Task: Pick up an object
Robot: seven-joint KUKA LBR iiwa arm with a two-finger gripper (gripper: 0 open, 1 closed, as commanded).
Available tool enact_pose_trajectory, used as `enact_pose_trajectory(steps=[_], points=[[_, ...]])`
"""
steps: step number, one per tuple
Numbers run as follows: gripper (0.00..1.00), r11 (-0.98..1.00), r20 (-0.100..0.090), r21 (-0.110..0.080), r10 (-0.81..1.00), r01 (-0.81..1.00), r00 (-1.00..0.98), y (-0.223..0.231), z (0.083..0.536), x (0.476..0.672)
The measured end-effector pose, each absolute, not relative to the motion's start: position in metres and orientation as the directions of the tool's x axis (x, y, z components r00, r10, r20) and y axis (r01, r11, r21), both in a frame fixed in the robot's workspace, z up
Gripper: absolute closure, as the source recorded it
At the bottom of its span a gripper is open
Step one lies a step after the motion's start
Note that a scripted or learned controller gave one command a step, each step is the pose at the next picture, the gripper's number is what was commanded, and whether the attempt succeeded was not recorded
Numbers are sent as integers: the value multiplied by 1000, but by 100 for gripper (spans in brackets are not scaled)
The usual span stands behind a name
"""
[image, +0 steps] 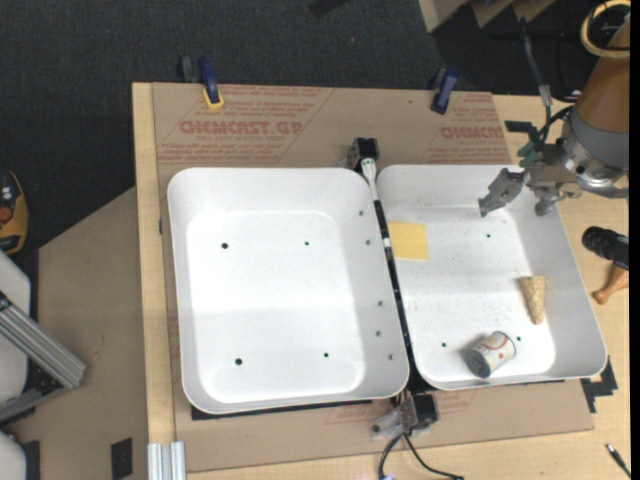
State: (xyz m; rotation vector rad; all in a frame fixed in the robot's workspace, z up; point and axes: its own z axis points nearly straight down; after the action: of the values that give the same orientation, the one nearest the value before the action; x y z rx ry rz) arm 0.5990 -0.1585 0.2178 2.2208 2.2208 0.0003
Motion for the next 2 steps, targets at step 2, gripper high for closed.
enact_pose_trajectory(steps=[2], points=[[100, 8, -1, 10, 1000, 1000, -8, -68, 296, 650]])
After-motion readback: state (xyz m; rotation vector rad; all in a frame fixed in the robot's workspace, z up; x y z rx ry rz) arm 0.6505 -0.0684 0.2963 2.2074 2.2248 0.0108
